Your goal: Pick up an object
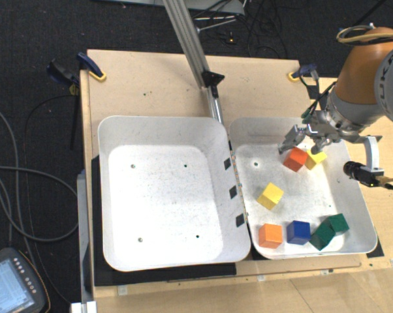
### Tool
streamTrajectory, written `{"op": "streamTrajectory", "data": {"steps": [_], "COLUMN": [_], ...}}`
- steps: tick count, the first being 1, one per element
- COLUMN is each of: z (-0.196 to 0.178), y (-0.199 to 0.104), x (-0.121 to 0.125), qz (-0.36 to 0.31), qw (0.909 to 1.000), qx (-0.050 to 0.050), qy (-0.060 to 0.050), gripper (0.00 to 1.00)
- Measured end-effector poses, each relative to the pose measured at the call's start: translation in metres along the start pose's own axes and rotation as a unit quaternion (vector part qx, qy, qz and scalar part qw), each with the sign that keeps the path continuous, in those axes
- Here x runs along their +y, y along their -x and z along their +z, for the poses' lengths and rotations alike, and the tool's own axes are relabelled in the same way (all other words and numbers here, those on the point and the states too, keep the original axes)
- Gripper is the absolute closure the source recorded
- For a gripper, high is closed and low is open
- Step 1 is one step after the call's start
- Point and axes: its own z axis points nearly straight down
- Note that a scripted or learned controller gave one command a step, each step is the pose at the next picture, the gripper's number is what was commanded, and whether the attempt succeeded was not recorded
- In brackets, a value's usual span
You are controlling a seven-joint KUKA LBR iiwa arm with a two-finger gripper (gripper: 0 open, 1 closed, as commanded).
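Lying along the near wall of the right bin (353,194) are an orange cube (270,235), a blue cube (299,232) and two green blocks (330,230). Farther back, the gripper (305,143) is hovering splayed and holding nothing, directly over a red-orange block (295,159) touching a small yellow block (315,158). It should be descending squarely so the fingers are straddling only the red-orange block, not nudging its yellow neighbour.

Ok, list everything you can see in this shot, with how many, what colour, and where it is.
White bins: two, side by side on the bench.
Orange blocks: two, right bin, one at the front, one under the end effector.
Yellow blocks: two, right bin, one mid, one by the end effector.
Blue block: one, right bin front.
Green blocks: two, right bin front corner.
Clamps: blue, bench back corners.
Arm: grey and orange, right.
End effector: over the right bin's far end.
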Motion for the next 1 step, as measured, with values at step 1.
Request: {"op": "streamTrajectory", "data": {"steps": [1], "z": [0.0556], "y": [0.0026], "x": [0.0002], "qz": [0.000], "qw": [0.9999], "qx": [-0.006], "qy": [0.009], "gripper": [0.00]}}
